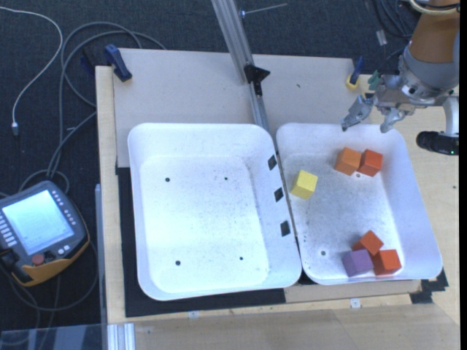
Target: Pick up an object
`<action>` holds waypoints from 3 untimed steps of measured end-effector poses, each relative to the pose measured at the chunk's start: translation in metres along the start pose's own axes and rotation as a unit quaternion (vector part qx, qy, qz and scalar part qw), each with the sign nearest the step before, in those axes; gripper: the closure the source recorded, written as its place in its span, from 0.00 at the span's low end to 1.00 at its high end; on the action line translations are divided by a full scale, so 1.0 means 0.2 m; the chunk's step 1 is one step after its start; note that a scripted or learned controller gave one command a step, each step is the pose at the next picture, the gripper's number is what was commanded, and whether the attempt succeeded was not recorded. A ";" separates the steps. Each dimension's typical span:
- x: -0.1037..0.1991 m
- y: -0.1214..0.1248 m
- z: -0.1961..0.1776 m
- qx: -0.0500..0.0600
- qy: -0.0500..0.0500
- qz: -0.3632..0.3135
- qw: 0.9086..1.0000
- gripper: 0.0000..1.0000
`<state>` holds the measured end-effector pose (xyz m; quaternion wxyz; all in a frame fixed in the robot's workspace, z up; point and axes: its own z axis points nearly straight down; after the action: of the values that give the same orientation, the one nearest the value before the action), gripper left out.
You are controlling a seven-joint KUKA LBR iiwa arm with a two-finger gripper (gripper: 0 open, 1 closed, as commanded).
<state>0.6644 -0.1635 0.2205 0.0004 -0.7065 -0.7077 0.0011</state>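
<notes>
Your robot arm [436, 39] has a fat orange band, then a grey metal wrist. Its small grey claw [371, 120] has two thin fingers.

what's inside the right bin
The right bin holds six blocks: a yellow block, two orange-red ones near the back, and two orange-red plus a purple block in front.

both white bins [201, 148] look like smooth, glossy plastic, speckled dark; the counter [182, 86] is matt pale wood; the pole [232, 20] is brushed metal.
</notes>
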 end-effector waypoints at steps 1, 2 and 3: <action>-0.14 -0.09 0.50 -0.008 -0.002 0.000 1.000 0.00; 0.27 0.04 0.59 -0.004 0.002 -0.004 1.000 0.00; 0.32 -0.18 0.60 0.001 0.001 0.001 1.000 0.00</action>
<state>0.6281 -0.0992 0.0998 0.0022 -0.7071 -0.7071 0.0011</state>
